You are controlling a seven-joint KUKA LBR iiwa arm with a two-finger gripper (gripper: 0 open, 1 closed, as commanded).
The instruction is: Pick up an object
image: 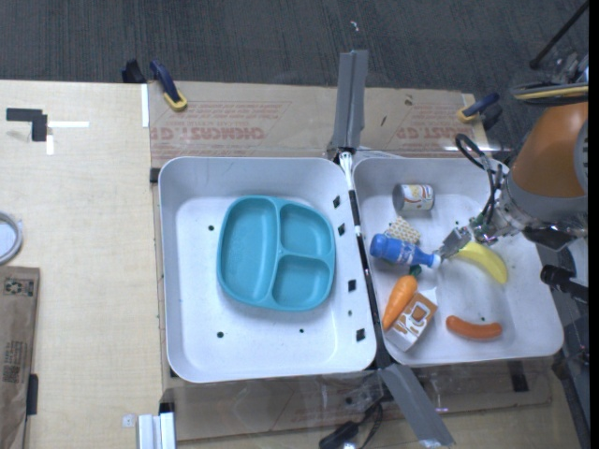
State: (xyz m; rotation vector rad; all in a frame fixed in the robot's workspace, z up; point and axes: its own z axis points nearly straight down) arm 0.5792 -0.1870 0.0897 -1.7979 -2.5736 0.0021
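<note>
1. white right bin (524, 344): holds all loose items; the arm (552, 157) reaches in from the right edge.
2. pincer (456, 242): low over the middle of the right bin, just left of the banana; whether it is wide, narrow or gripping anything cannot be told at this size.
3. yellow banana (487, 261): lying just beside the pincer tip; contact cannot be told.
4. blue bottle (397, 250): on its side, cap end toward the pincer.
5. orange carrot (401, 298): below the bottle, against a small carton (413, 324).
6. silver can (414, 197): near the bin's far wall.
7. red sausage (474, 327): near the front wall, apart from the rest.
8. white left bin (187, 344): contains a teal divided plate (277, 253).
</note>
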